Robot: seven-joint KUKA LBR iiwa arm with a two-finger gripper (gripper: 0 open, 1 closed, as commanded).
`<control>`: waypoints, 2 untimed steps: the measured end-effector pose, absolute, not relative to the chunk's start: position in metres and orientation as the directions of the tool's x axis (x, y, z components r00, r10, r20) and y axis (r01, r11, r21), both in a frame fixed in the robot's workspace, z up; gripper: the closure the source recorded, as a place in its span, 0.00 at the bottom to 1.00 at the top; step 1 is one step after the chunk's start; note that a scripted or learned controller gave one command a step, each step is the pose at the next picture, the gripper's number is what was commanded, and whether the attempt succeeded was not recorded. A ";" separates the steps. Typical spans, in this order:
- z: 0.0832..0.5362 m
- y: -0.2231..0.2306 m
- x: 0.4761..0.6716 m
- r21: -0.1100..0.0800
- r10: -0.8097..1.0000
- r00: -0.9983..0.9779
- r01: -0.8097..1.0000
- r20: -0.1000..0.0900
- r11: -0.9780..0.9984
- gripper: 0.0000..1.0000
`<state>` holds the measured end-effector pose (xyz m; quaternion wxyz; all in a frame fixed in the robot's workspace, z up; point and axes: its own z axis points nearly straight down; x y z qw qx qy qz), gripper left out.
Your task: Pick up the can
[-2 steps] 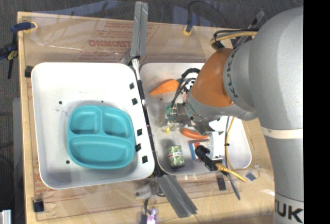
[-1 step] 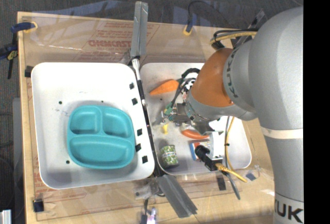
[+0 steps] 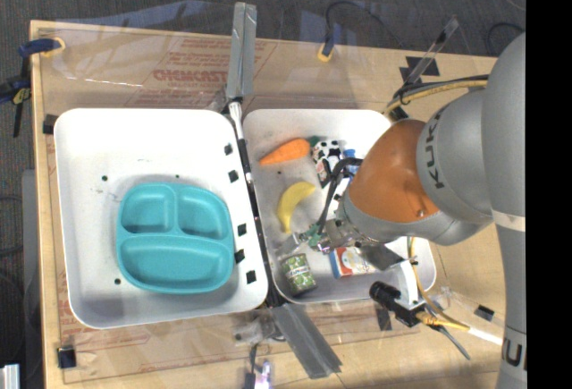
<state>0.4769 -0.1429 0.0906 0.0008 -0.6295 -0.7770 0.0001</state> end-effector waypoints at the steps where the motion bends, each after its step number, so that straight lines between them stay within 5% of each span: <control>1: 0.100 -0.129 0.479 0.002 0.792 -0.611 0.792 -0.014 0.611 0.00; 2: 0.097 -0.118 0.477 0.005 0.955 -0.294 0.956 -0.029 0.294 0.00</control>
